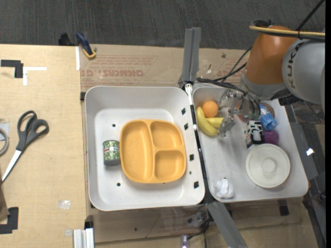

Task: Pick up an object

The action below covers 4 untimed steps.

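Observation:
My gripper (226, 122) hangs low in the right bin (232, 161), at its upper left part. Its tip is right beside the right end of a yellow banana (207, 124); I cannot tell if they touch. An orange (209, 109) lies just above the banana, left of the gripper. A black and white item (254, 132), a blue item (267, 121) and a purple item (271, 137) lie to the gripper's right. A white bowl (267, 165) sits at the lower right and a crumpled white wad (223, 188) near the front edge.
The left bin (98, 112) holds a yellow divided plate (153, 151) with a small green can (111, 152) to its left. Scissors (25, 133) lie on the bench at far left. The grey arm with its orange band (269, 56) leans in over the right bin's back edge.

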Each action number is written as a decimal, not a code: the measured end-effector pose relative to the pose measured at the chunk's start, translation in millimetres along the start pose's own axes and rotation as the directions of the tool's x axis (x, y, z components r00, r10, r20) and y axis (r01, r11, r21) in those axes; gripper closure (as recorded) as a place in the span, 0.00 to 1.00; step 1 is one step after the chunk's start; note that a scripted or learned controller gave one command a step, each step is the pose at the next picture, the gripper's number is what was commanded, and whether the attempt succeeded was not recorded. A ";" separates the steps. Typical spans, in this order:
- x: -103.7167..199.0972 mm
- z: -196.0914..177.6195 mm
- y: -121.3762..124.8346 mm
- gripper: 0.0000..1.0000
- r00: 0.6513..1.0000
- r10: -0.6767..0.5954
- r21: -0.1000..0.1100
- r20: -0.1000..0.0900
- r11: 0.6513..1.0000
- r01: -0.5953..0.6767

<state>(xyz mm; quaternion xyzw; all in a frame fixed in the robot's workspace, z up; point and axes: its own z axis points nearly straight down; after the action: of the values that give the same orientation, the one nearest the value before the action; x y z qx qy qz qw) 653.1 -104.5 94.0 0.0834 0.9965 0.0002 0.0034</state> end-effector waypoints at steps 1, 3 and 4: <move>19.8 0.0 -96.1 0.00 0.994 0.107 0.002 -0.003 0.994 -0.107; 2.8 -10.7 -42.8 1.00 0.999 0.041 0.001 0.005 0.999 -0.041; 29.1 0.4 -31.2 1.00 0.951 0.308 0.002 -0.002 0.951 -0.308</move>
<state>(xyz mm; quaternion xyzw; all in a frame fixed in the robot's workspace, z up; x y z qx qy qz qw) 619.2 -130.4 93.3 0.2377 0.9713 0.0001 0.0020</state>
